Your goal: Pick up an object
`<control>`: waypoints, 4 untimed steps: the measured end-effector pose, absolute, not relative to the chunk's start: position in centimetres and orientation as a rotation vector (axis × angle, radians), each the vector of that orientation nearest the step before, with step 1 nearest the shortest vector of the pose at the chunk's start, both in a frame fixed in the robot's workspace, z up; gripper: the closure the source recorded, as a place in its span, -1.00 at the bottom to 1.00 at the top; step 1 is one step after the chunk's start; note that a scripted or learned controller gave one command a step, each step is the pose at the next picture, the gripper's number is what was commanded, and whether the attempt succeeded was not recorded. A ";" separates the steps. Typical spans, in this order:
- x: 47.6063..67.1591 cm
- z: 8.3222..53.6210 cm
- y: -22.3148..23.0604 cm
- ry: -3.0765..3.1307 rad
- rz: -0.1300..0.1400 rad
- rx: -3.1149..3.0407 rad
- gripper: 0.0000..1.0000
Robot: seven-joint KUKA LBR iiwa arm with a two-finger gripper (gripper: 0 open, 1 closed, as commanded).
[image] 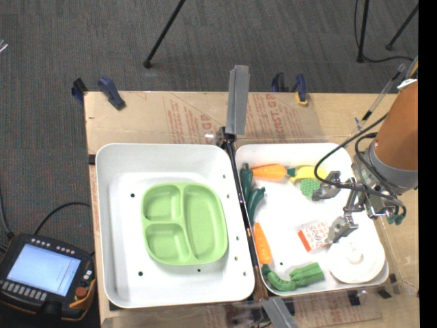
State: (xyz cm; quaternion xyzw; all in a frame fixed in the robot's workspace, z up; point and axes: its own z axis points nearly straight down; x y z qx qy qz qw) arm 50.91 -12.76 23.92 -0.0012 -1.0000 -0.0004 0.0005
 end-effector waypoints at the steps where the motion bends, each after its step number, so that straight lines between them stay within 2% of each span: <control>1: 48.3 9.4 -14.5 -3.149 -0.001 -0.161 -1.00; 2: 56.9 8.8 -16.2 -3.143 -0.001 -0.075 -1.00; 3: 52.0 8.8 -18.8 -3.143 -0.001 -0.105 -1.00; 4: 63.8 8.8 -17.2 -3.138 -0.003 -0.220 -1.00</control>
